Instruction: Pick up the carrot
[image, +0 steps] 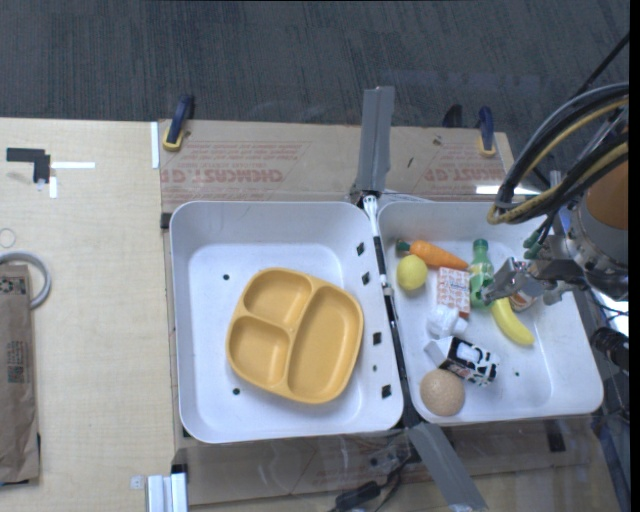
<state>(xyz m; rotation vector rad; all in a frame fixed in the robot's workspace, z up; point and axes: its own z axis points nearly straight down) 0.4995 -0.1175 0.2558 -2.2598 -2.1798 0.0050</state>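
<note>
So your carrot (440, 254) is lying in the right-hand bin (560, 400), up near that bin's top left corner, tilted a bit with the lemon (411, 272) just below its left end; nothing is grabbing it. The gripper (512, 284) sits at the right-middle of the frame, over the same bin, right next to the green bottle (481, 268) and just above the banana (512, 322); honestly you can't tell from this angle whether the fingers are apart or together. Below the carrot you've got a red and white packet (452, 290), a little black and white cow (470, 361) and a round tan ball (441, 392) toward the bottom; the left bin (200, 300) holds a yellow divided plate (295, 335).
</note>
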